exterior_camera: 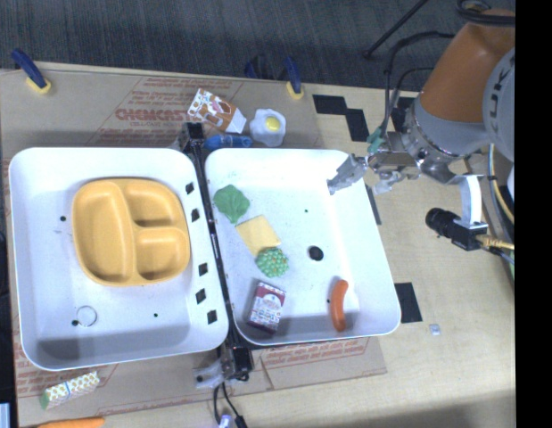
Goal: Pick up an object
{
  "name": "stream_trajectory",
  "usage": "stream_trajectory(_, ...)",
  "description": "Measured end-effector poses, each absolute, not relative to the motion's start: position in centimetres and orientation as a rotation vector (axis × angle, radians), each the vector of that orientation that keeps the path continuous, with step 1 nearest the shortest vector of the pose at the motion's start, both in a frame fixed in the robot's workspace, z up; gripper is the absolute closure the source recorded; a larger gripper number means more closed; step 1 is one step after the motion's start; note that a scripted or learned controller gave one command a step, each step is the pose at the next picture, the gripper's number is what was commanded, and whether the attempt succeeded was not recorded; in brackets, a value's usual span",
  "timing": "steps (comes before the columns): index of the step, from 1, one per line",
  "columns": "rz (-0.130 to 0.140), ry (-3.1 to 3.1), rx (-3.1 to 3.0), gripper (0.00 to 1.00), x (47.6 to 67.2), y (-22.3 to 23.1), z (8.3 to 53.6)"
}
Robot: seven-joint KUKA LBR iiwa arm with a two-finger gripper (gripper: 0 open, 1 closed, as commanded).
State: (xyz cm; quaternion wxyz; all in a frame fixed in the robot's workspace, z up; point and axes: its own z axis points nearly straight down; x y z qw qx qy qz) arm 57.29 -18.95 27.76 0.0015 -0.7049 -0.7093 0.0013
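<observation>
A: You've got five candidates in the right bin; a green leaf near its upper left corner; a yellow cheese wedge just below that; a green dotted ball touching the wedge's lower edge.

B: And along the bottom edge?

A: A dark red packet leaning at the lower left; an orange carrot-like piece lying near the lower right corner, well apart from the packet.

B: Where's your gripper?

A: Over the bin's upper right corner, at the rim; nothing sits between its fingers; whether they're spread or closed, you cannot tell from here.

B: The other bin?

A: The left bin carries a yellow divided tray toward its upper middle.

B: Anything off the bins?

A: Past the top edge, on the cardboard, a small printed carton, a blue piece and a white-and-yellow egg-like toy; a wrapped candy at the lower left corner.
</observation>
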Motion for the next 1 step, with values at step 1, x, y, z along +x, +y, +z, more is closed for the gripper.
stream_trajectory(1,0.005,-2.453,-1.953,0.0,50.83,-15.72,12.78)
